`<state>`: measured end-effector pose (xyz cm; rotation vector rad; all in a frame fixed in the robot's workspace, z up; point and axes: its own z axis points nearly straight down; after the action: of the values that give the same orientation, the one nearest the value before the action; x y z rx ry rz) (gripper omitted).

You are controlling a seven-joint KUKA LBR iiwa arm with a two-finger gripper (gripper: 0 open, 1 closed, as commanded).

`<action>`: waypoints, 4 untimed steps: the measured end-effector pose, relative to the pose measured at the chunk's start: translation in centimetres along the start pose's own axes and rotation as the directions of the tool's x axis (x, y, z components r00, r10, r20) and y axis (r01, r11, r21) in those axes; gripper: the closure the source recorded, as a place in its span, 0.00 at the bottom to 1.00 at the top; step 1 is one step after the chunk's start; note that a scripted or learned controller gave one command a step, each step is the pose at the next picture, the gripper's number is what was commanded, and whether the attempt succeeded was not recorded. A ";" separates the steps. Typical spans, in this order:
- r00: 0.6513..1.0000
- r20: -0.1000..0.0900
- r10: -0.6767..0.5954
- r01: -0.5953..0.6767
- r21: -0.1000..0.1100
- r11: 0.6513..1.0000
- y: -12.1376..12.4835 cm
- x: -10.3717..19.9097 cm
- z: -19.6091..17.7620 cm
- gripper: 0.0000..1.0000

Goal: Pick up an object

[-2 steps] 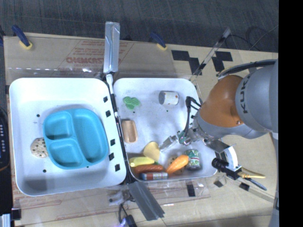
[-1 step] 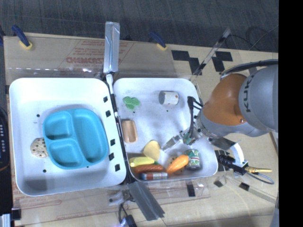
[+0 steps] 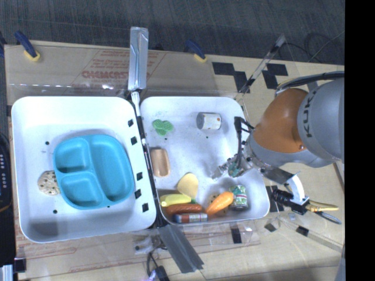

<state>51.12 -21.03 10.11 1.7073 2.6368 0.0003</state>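
**Arm low over the right bin, claw state unclear**

From my seat I see the arm (image 3: 304,127) reaching in from the right, its orange band above the right bin's (image 3: 176,107) far edge. The gripper (image 3: 233,167) sits low inside that bin, near the right wall, just above a small can (image 3: 238,197). The claw is small and blurred from up here, so I cannot tell how it stands, and I cannot make out anything held in it.

The things to pick lie mostly along the near side of the right bin: a carrot (image 3: 220,202) touching the can, a yellow wedge (image 3: 188,185), a banana (image 3: 175,199), a red sausage (image 3: 184,208) and a dark marker (image 3: 190,218) packed close together. Further up, a tan bread-like block (image 3: 159,161) lies by the left wall, a green leaf (image 3: 162,126) sits near the top, and a grey cylinder (image 3: 208,121) lies on its side, well apart from the rest.

In the left bin (image 3: 29,116) I see a blue divided tray (image 3: 92,170) with a cookie (image 3: 47,183) just beside its left edge.
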 end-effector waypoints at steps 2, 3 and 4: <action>0.991 -0.001 -0.134 0.134 0.001 0.991 6.9 -3.1 -2.9 0.00; 0.979 -0.003 -0.206 0.206 0.000 0.979 -2.7 2.1 0.9 0.00; 0.989 0.000 0.149 -0.149 -0.003 0.989 -3.0 1.3 0.9 0.00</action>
<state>47.87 -21.05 9.17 1.8980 2.5007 0.0037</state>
